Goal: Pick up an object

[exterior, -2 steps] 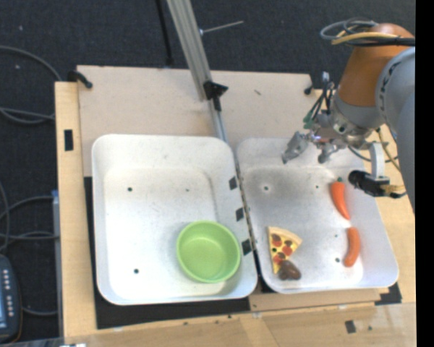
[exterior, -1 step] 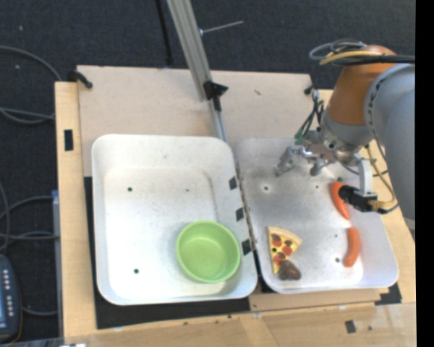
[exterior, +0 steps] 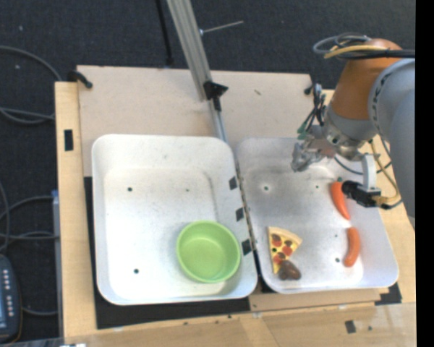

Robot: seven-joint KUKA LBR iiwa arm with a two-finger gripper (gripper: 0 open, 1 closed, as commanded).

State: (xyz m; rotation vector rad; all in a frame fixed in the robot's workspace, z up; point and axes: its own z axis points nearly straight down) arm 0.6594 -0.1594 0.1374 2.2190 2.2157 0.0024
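In the right bin (exterior: 296, 194) lie a pizza slice (exterior: 282, 246) near the front left, with a dark brown lump (exterior: 289, 270) at its tip. An orange carrot-like piece (exterior: 340, 201) lies at the right side, and an orange-red sausage (exterior: 352, 246) below it. A green bowl (exterior: 208, 251) sits in the left bin (exterior: 145, 194) at its front right. My gripper (exterior: 301, 161) hangs over the back of the right bin, well apart from all the objects, with nothing seen between its fingers.
A slanted aluminium bar (exterior: 192, 42) rises from the bench behind the bins. Cables (exterior: 369, 194) trail from the wrist along the right bin's right rim. The bench edge runs close below both bins.
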